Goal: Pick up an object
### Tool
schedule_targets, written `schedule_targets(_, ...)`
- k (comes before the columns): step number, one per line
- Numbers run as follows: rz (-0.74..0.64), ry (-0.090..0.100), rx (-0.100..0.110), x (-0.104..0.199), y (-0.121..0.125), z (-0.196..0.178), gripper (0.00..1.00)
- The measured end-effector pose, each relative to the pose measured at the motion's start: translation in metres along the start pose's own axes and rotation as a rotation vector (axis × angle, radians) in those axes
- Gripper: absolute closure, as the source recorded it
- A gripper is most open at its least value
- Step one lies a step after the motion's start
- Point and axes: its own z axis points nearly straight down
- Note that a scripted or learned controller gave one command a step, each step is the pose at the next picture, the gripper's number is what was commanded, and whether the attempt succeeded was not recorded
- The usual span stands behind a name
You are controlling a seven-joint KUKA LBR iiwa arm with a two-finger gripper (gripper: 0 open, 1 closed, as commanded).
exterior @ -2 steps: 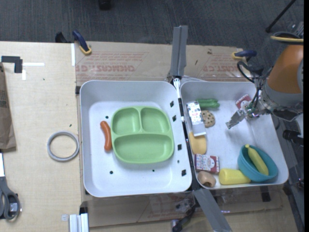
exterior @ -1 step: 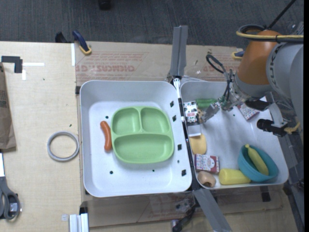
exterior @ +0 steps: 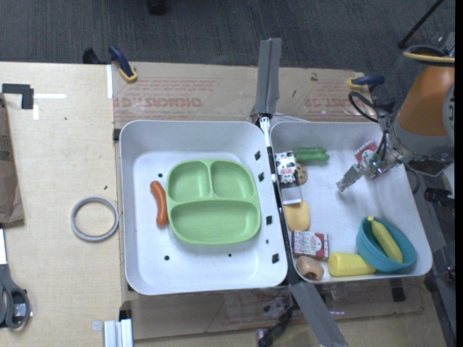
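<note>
While the gripper (exterior: 350, 178) hangs over bare bin (exterior: 340, 212) floor, you can't tell its finger state; nearest pick, the pepper (exterior: 310, 154), lies left, long axis across.

Tray (exterior: 214, 202) in left bin (exterior: 137, 215) (centred)

— What does the robot arm (exterior: 427, 107) look like?
— It is fat and round, with a big orange band and grey under it.
— And the end?
— A small grey gripper (exterior: 347, 182) with thin metal fingers (exterior: 344, 183). Near it is a red and white bit.
— Any wires?
— Yes, black cables loop beside the arm.
</note>
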Motion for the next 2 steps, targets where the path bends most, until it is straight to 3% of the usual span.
schedule_targets(1,-0.106,-0.009,0.001,-0.024,0.008,-0.058,0.0)
schedule_targets(2,-0.067,-0.007,0.001,-0.027,0.015,0.0,0.0)
